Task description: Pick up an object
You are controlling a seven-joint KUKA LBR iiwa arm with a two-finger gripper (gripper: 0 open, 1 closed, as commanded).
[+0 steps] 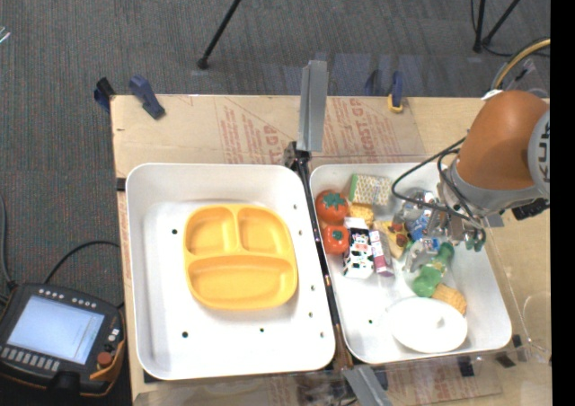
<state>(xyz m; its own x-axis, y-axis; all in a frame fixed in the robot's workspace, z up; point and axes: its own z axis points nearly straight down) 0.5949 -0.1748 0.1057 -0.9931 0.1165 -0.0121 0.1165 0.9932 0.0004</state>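
Fingers point(429, 247) over toy clutter point(377, 233) — bright, jumbled.

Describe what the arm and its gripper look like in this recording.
The arm enters from the right as a rounded orange shell with a grey section beside it bearing part of dark lettering. Black cables loop from the wrist toward the gripper, a cluttered metal-and-dark assembly with small blue parts, hanging over the right bin. A yellow hose curves behind the arm.
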